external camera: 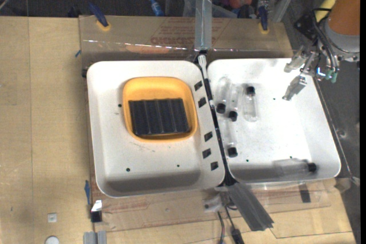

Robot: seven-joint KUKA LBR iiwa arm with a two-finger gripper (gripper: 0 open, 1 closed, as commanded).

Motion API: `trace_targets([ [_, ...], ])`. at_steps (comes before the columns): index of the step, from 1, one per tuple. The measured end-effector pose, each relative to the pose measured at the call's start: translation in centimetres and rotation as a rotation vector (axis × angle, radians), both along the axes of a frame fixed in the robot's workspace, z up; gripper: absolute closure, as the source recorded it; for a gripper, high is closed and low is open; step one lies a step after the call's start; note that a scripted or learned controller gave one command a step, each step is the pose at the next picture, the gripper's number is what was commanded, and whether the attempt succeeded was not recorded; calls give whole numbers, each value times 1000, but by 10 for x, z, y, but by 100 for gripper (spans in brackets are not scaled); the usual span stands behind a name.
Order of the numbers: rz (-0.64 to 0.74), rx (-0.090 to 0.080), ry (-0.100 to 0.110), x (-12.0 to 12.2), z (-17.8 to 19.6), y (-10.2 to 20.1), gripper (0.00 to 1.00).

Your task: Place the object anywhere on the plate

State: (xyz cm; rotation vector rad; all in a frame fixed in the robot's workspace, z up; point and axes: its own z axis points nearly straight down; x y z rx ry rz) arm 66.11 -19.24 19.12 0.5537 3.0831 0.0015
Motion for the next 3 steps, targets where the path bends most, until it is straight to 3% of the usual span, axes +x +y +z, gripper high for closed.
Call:
trace_targets([
  [1, 280, -3, -2, -5, 52, -31, 0],
  [2, 610, -2, 3, -10, 47, -29, 0],
  [3, 987, -4, 2, 8, 8, -28, 0],
])
